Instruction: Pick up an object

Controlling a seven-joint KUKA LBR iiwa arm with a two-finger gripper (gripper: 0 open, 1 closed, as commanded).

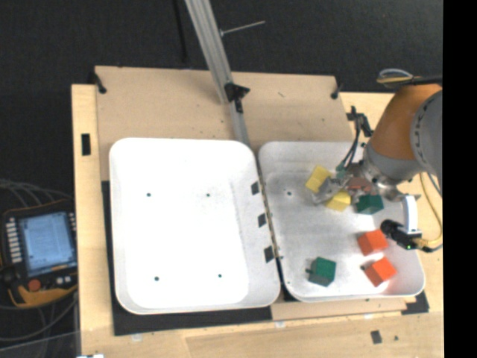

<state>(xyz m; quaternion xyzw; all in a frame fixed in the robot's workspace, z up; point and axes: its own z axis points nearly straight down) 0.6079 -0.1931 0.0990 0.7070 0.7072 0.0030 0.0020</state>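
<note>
Yellow block (318, 178) under the gripper (328, 193) in the right bin (298, 274).
It lies touching a second yellow block (339, 201), so the arm reaches low there; whether the fingers are apart or closed cannot be told.

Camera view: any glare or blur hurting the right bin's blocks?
Camera view: left bin is nearly blown out to flat white; right bin is greyer and shaded near the gripper; yellow blocks there look soft-edged; green block and orange blocks read clearly.

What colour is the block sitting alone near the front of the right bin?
Green: the block is dark green, seen plainly in the camera view.
</note>
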